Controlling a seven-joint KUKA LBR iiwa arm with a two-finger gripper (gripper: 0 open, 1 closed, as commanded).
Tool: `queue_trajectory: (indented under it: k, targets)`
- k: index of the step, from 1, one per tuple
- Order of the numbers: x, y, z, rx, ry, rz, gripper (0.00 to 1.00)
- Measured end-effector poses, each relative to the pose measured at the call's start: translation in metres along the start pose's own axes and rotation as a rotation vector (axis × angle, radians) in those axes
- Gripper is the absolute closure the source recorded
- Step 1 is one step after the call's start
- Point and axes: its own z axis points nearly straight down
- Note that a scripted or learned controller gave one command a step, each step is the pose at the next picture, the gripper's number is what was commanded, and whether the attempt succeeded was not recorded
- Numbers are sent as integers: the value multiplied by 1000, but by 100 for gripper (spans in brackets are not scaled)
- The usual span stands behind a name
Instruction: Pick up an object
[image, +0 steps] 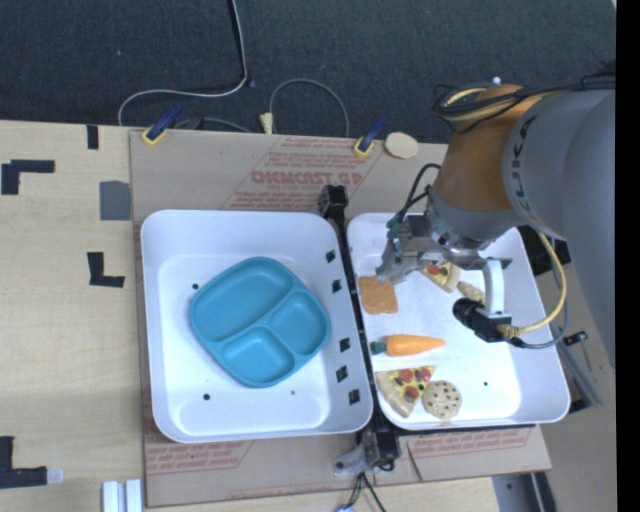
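Note:
My gripper (392, 262) hangs low over the back left part of the right bin (520, 400). Its tip is right above the far edge of a tan bread slice (378, 296) that lies flat on the bin floor. An orange carrot (412, 345) lies just in front of the bread. Nearer the front edge are a pizza slice (402, 386) and a round cookie (440, 399). A small colourful food piece (441, 274) lies partly hidden under the wrist. Nothing is seen lifted off the floor.
The left bin (170, 250) holds a blue divided plate (260, 320). A black divider (343, 300) runs between the two bins. The arm's grey and orange body (500, 160) covers the right bin's back right. A cable (540, 320) loops beside the wrist.

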Motion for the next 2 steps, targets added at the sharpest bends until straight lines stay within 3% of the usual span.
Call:
queue_trajectory:
  k: [1, 2]
  targets:
    - [-4, -1, 6, 7, -2, 5, 0]
    - [-59, 3, 57, 12, -5, 10, 0]
